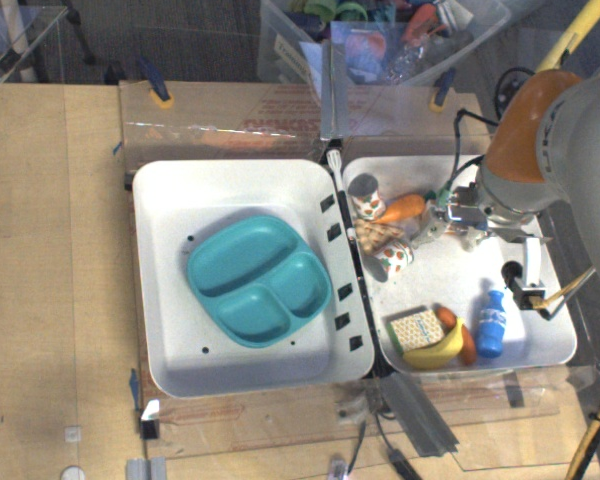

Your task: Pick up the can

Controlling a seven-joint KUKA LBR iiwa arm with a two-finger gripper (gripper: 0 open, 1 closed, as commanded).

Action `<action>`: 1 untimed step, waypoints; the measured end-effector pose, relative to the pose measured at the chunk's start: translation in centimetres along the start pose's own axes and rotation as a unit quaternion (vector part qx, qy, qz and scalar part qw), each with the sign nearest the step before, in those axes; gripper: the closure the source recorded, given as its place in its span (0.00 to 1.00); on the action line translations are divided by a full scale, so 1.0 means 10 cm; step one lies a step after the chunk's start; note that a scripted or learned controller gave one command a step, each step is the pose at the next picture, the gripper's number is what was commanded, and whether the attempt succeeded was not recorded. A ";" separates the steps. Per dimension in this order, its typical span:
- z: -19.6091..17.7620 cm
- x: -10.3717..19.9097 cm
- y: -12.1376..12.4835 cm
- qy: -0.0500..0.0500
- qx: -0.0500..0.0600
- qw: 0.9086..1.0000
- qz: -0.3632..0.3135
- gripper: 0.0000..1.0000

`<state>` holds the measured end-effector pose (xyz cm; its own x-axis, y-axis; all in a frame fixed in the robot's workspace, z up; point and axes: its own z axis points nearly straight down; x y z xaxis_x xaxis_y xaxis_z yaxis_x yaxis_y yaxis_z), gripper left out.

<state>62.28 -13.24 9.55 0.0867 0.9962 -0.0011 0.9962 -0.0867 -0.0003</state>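
The step in hand appears to be the approach: the can is not yet lifted. It stands upright in the right bin, close to the bin's far-left corner, just beside the divider wall shared with the left bin. Its grey top faces up.

The gripper sits low in the right bin near the far edge, toward the middle of that edge, with the arm entering from the right. Whether it is spread or closed cannot be told from this angle. Nothing is visibly held in it. It lies near a carrot and a small cluster of items, apart from the can.

Next move, as judged: shift the gripper toward the far-left corner, centre it over the can, then descend. The nearby divider wall and the orange-patterned cup touching or just beside the can leave little clearance, so a misaligned descent may strike them.

Other contents: a blue bottle and a banana at the right bin's near edge; a teal divided plate in the left bin.
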 end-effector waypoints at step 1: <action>-0.89 0.62 -0.22 0.000 -0.001 0.998 -0.059 0.00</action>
<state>60.67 -6.82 18.47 -0.0304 0.9995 -0.0010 0.9995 0.0304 0.0012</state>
